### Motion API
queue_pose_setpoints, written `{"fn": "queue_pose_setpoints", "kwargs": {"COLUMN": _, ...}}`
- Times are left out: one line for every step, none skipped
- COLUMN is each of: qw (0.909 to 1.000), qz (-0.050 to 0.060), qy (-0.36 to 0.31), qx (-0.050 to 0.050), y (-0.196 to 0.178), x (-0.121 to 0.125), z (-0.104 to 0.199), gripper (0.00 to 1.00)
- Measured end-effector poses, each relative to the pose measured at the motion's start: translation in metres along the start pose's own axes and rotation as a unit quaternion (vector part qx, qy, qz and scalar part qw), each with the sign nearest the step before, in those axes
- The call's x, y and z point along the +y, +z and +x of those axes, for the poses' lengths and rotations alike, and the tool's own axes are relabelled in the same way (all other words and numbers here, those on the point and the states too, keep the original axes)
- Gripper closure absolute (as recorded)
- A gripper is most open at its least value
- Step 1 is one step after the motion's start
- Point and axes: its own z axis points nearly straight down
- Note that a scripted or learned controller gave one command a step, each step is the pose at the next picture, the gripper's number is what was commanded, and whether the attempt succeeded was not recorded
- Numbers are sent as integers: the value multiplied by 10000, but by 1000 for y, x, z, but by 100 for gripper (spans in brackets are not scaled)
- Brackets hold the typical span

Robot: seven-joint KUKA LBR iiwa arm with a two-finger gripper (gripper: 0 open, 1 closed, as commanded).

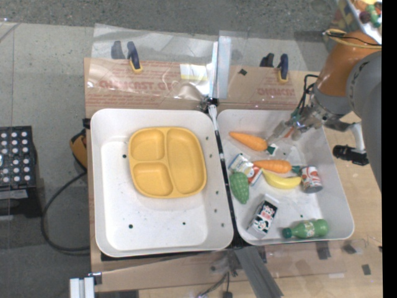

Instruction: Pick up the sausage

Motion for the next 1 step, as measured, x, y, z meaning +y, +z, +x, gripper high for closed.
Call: {"fn": "queue_pose_setpoints", "kwargs": {"qw": 9948, "qz": 29, "qy": -1022, "qx": -9, "y": 0, "x": -4, "z": -5, "gripper": 0}}
